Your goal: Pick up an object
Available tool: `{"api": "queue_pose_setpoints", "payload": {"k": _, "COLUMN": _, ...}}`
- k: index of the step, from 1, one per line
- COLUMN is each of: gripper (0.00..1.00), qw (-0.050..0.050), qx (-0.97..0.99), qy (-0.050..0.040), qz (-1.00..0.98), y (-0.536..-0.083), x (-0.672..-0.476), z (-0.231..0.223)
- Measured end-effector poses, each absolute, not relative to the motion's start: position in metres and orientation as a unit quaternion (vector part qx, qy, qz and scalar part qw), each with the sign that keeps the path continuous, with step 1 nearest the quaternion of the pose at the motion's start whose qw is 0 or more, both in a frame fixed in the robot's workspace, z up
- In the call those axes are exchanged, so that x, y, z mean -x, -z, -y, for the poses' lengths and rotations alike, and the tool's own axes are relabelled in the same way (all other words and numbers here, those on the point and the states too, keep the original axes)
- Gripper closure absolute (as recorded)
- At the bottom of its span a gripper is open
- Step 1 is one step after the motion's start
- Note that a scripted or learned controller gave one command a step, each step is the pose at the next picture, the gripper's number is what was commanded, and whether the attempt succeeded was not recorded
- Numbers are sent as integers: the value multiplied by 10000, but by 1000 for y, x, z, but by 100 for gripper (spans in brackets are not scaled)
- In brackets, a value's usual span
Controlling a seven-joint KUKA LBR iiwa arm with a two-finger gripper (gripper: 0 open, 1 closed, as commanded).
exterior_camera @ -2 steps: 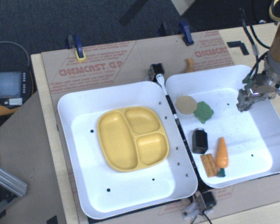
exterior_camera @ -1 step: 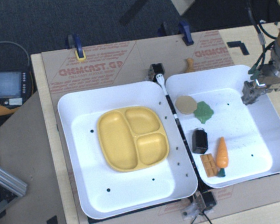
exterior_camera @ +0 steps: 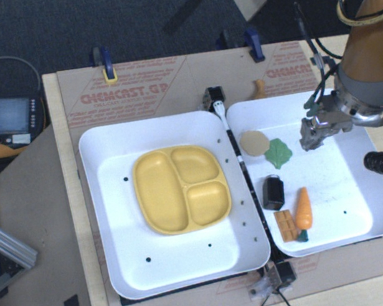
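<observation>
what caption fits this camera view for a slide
End effector above the right bin near a carrot and green leaf; yellow plate in the left bin.

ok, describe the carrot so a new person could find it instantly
Look at the right-hand white bin, the one the arm reaches over. Near its front edge, at the left side, lies the carrot, just right of a small black block and an orange-brown block. It is the only bright orange, tapered thing there.
</observation>
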State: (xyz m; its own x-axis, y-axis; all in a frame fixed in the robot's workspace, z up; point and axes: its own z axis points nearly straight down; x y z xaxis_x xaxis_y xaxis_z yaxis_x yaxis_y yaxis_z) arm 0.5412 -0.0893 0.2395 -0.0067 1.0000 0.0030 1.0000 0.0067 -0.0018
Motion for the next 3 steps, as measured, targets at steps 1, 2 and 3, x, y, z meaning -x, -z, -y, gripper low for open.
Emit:
{"api": "queue_pose_setpoints", "payload": {"k": 1, "gripper": 100, "qw": -1, "qx": 7049, "qy": 8, "qz": 7093, "y": -239, "x": -552, "z": 26}}
{"api": "queue_pose_setpoints", "payload": {"k": 2, "gripper": 100, "qw": -3, "qx": 7051, "qy": 9, "qz": 7091, "y": -240, "x": -554, "z": -29}}
{"api": "queue_pose_setpoints", "payload": {"k": 3, "gripper": 100, "qw": -4, "qx": 7052, "qy": 11, "qz": 7090, "y": -235, "x": -572, "z": -72}}
